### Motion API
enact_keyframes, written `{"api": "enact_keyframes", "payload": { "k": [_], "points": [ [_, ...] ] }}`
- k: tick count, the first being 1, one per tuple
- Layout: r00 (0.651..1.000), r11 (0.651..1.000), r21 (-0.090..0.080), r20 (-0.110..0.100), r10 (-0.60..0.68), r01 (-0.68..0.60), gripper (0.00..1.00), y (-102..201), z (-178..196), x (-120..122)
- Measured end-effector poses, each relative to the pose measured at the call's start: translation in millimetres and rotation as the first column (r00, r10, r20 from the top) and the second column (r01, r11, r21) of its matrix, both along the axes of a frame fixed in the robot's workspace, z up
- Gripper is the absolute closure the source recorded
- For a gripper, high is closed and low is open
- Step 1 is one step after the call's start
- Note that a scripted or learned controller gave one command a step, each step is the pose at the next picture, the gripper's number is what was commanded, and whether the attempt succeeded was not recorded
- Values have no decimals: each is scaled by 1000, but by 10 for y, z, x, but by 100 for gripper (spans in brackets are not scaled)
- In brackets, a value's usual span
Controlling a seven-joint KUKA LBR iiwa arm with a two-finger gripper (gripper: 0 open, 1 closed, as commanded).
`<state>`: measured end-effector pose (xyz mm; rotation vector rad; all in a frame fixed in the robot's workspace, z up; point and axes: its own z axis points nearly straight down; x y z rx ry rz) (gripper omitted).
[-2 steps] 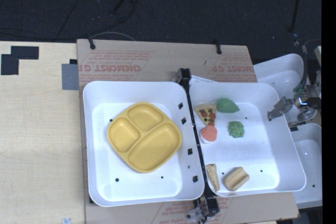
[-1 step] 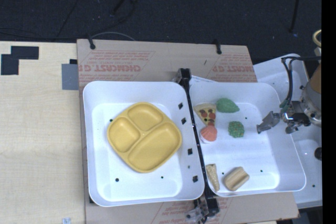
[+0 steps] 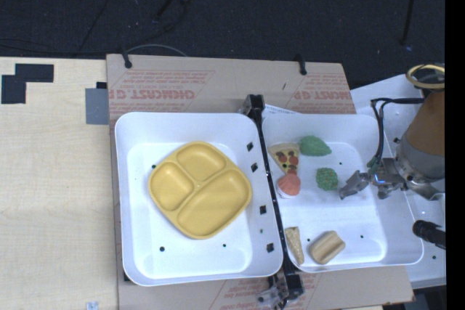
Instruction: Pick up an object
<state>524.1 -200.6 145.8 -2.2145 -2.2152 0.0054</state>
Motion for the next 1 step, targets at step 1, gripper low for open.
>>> {"api": "enact_keyframes", "payload": {
  "k": [1],
  "points": [
    [1000,1000,-1,1,-1,1,0,14,-540,-14]
  ]
}}
